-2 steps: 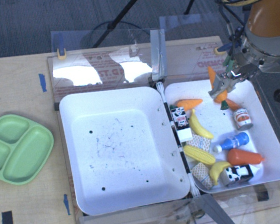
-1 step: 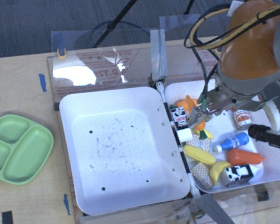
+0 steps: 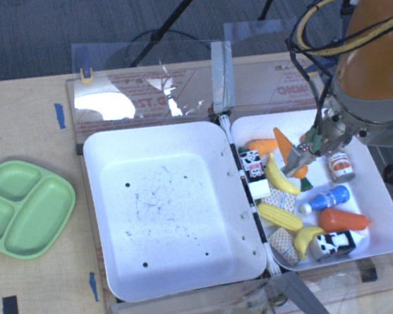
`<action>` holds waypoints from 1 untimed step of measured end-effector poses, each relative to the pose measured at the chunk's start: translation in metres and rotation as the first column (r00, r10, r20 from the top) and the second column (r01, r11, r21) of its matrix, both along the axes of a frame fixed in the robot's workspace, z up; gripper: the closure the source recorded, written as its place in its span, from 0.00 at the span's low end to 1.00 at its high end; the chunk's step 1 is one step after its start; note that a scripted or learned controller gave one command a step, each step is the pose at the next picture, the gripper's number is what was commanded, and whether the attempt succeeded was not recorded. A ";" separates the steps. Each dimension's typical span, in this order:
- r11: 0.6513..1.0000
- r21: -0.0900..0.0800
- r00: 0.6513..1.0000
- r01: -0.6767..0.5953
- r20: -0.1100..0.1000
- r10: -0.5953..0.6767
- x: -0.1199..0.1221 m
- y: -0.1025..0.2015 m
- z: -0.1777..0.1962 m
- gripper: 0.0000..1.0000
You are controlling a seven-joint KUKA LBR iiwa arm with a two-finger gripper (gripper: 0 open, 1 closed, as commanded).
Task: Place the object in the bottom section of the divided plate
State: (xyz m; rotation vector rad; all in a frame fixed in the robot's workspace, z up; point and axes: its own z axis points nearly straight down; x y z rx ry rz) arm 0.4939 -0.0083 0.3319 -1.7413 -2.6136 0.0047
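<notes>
Light wooden surface (image 3: 49, 291) under the camera, dark grey carpet beyond at twelve o'clock. Green divided plastic plate (image 3: 22, 207) sits out at nine o'clock, well apart from both bins. Left shallow white bin (image 3: 159, 139) at centre. Right white bin (image 3: 390, 225) at three o'clock is packed with toy food. The end effector (image 3: 301, 154) is down in it, fingers slightly spread, straddling an orange toy carrot (image 3: 285, 146) beside a yellow toy banana (image 3: 279, 177); a real grip, I cannot tell.
</notes>
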 end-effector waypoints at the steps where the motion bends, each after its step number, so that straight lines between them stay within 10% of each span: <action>1: 0.996 0.000 0.996 0.084 -0.004 -0.084 -0.014 0.040 -0.099 1.00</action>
